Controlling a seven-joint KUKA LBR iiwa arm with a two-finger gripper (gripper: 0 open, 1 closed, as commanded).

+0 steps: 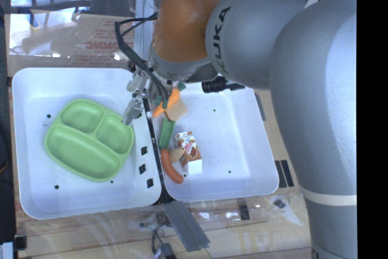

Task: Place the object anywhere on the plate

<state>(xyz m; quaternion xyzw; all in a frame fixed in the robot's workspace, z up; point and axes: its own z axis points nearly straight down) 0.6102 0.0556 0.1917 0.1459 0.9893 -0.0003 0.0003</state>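
A green divided plate (90,139) lies in the left bin (30,191) with nothing on it. My gripper (138,107) hangs over the wall between the two bins, just past the plate's right rim. It is open, and I see nothing between its fingers. Just right of it, in the right bin (242,148), lies a cluster of toy food: an orange carrot piece (161,108), a tan bread slice (177,110), a green vegetable (165,133), a small printed carton (188,151) and a red-orange sausage (171,168).
The arm's large grey body and orange band (182,21) cover the back of the right bin and the frame's right side. Cardboard and clear plastic (66,39) lie behind the left bin. Black clips (145,159) sit along the centre wall.
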